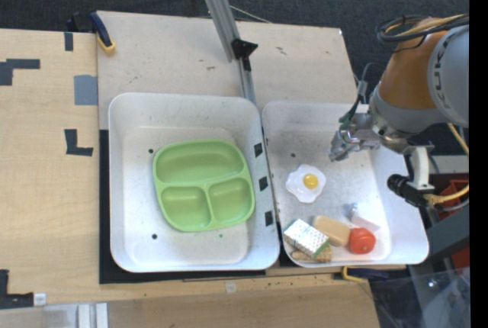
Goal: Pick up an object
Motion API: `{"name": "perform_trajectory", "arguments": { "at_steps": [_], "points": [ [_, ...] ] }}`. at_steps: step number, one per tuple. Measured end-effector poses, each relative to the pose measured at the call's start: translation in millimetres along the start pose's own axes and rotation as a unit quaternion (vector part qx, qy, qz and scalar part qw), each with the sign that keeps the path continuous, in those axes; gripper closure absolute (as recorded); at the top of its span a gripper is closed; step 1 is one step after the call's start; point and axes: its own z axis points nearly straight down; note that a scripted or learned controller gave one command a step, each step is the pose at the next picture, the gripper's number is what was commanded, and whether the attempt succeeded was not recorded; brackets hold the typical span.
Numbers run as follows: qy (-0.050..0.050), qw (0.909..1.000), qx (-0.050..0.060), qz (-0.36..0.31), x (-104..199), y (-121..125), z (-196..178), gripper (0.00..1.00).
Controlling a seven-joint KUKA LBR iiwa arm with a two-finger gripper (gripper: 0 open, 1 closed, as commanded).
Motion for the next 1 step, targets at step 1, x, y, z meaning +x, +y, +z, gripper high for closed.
{"name": "perform_trajectory", "arguments": {
  "at_steps": [1],
  "points": [
    [0.000, 1.0000, -0.001, -0.001, 3.4, -8.1, -55.3, 1.00]
  ]
}}
